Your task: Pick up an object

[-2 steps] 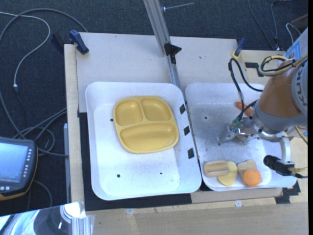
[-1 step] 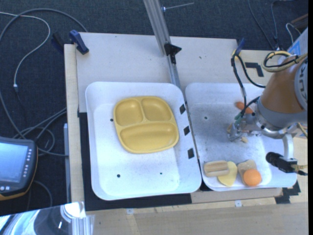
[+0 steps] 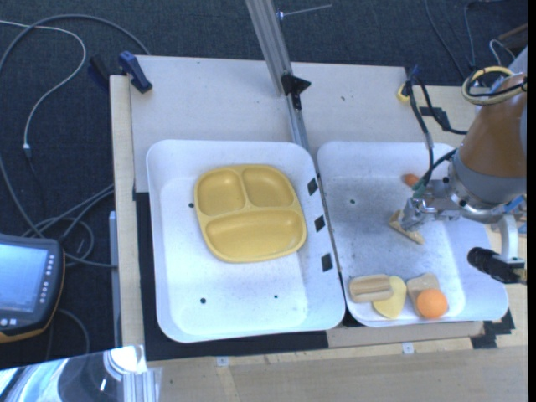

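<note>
1. Where the arm [image 3: 494,141] reaches in from the right, its gripper [image 3: 414,216] hangs low over the right bin [image 3: 368,174], near that bin's middle and toward its right half.
2. Whether the jaws stand wide, narrow or closed on anything cannot be told; the metal parts blur together at this size.
3. A small tan piece [image 3: 408,233] lies on the bin floor just below the gripper, touching or nearly touching its tip; it cannot be made out whether it sits between the jaws.
4. A small orange bit [image 3: 409,179] lies just above the gripper, close to the arm's cable.
5. Along the right bin's near edge, well apart from the gripper, four things crowd together: a tan block [image 3: 369,288] at the left, a yellow wedge [image 3: 389,301] touching it, a beige block [image 3: 422,284] next along, and an orange ball [image 3: 432,304] against that block's near side.
6. Left of the right bin sits the left bin [image 3: 243,316], the two touching along a shared edge marked by black clips.
7. A yellow plate [image 3: 249,212] with three sections lies flat in the left bin's upper middle.
8. A metal pole [image 3: 268,32] slants up from the far end of the bins' shared edge.
9. A screen [image 3: 25,283] sits far to the left of both bins, off the bench.
10. No brand, label or writing can be read anywhere.
</note>
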### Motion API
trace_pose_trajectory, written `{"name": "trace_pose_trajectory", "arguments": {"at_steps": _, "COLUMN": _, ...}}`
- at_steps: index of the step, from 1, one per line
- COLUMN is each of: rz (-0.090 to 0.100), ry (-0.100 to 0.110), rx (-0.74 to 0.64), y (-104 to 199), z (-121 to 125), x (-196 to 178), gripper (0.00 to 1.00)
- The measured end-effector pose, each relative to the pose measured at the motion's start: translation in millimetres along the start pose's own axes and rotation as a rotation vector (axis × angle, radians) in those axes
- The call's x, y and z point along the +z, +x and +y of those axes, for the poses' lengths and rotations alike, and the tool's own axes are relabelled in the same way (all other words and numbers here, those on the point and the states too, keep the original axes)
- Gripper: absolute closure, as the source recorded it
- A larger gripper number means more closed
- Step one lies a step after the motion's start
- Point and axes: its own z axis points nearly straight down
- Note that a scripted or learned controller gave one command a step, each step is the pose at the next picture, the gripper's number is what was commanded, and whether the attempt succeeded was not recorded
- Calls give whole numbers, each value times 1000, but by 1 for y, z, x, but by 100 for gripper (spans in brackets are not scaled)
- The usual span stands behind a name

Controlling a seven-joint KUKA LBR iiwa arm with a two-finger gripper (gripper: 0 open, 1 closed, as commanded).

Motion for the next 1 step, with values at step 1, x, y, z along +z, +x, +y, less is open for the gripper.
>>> {"name": "trace_pose_trajectory", "arguments": {"at_steps": 1, "rz": 0, "ry": -1, "rx": 0, "y": 0, "z": 1, "x": -44, "gripper": 100}}
